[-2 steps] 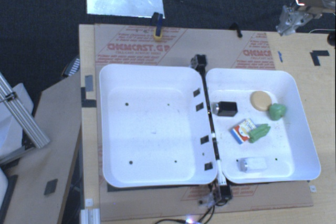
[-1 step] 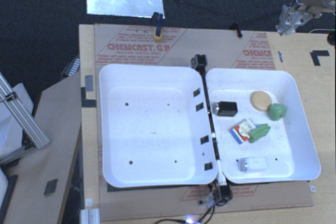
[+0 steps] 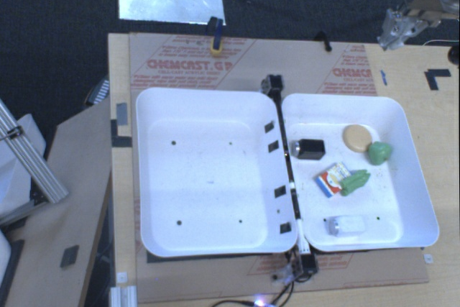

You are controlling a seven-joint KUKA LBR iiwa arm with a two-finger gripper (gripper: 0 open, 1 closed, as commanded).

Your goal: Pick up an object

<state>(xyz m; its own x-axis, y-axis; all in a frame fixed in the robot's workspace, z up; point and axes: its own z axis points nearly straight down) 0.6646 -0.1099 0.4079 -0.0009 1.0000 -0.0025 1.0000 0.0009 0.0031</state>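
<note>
Gripper [image 3: 397,31] at upper right, raised above bench, well apart from both bins; fingertips blurred, so open vs. closed: cannot tell; nothing seen held or touched.

L to R across scene:
- Left bin [image 3: 147,176]: white, shallow, no pickable item inside.
- Divider between bins w/ small dark clips.
- Right bin [image 3: 417,187]: holds all candidate objs.
 - Black block [image 3: 310,149], near divider, upper part of bin.
 - Red/white/blue packet [image 3: 330,180], mid-bin, touching green item.
 - Clear/white item [image 3: 346,226], near front wall; shape too faint to tell.
 - Green oblong [image 3: 356,181], lying partly over packet.
 - Tan disc [image 3: 357,138], toward far wall.
 - Green ball [image 3: 379,152], just beside disc, likely touching.

Task status (judged): pick not yet made; all objs resting in right bin. Left to do: move over right bin, descend on one obj, close, lift. Black block looks easiest, standing apart from neighbours; packet/green pair risks a double or slipped grasp.
</note>
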